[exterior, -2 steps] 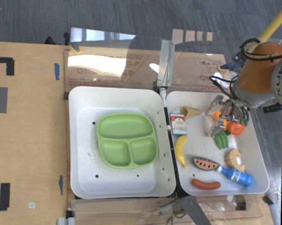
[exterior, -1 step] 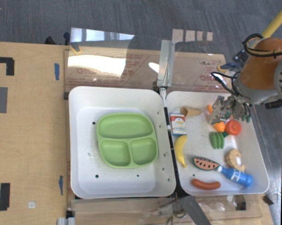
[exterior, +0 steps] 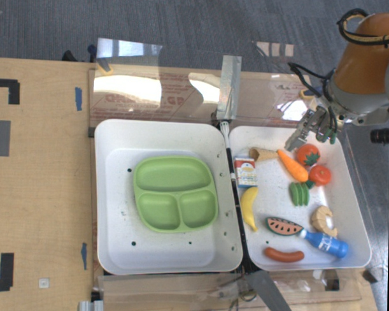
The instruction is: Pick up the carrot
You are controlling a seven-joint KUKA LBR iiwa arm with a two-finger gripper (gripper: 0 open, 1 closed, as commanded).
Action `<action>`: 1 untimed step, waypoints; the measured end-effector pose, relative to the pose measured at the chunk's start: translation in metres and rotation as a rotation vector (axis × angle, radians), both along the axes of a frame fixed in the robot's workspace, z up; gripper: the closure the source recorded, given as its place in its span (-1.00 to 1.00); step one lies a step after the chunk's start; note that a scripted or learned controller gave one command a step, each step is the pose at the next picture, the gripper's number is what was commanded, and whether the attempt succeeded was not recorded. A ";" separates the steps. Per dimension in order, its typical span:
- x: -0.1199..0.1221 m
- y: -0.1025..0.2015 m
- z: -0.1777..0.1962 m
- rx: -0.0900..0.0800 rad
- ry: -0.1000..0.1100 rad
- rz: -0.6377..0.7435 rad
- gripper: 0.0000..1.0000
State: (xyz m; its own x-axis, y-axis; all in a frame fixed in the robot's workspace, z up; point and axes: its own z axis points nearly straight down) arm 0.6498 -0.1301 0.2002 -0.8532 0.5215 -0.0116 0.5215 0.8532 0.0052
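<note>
The carrot (exterior: 291,166) is orange with a small green end and lies slanted in the upper middle of the right bin (exterior: 355,208). My gripper (exterior: 316,134) hangs above the bin's back right corner, up and to the right of the carrot and apart from it. It looks open, with nothing between its fingers. A red tomato (exterior: 307,154) sits between the gripper and the carrot.
Around the carrot lie a cone (exterior: 263,154), a small carton (exterior: 245,171), a second tomato (exterior: 320,175), a green vegetable (exterior: 299,193), a banana (exterior: 249,208), a watermelon slice (exterior: 284,226), a sausage (exterior: 283,254) and a blue bottle (exterior: 328,244). A green divided plate (exterior: 175,192) sits in the left bin (exterior: 110,200).
</note>
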 end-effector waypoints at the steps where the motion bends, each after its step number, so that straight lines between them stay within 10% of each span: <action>1: -0.044 -0.013 -0.101 -0.003 0.003 0.323 1.00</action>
